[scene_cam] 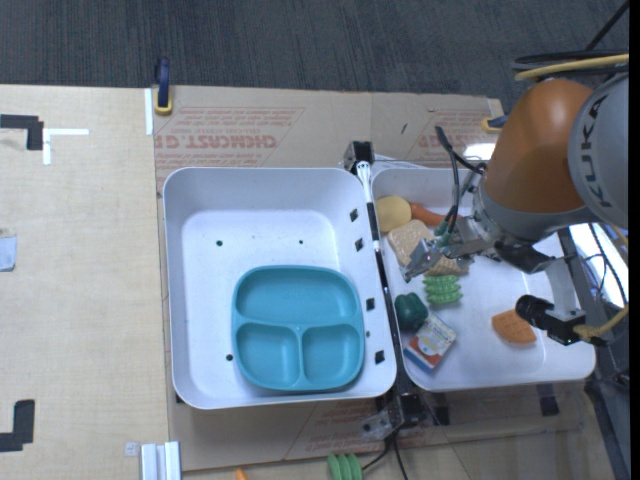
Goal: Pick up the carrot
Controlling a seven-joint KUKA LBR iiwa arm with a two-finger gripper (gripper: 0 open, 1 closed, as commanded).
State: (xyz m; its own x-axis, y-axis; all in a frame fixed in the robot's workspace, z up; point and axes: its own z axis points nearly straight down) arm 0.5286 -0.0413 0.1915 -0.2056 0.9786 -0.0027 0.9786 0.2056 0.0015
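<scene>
Where dark carpet meets the pale worktop [80, 268], cardboard [260, 133] underlies two white bins. In the right bin [520, 363], the carrot [428, 214] lies at the far edge, just beyond the pincer [428, 258]; whether its jaws are apart I cannot tell. The left bin [200, 218] holds a blue tray [297, 328].

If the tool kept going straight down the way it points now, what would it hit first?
Most likely the tan bread-like piece just beneath the tool, not the carrot, which lies further back. Depth is hard to judge from above.
</scene>
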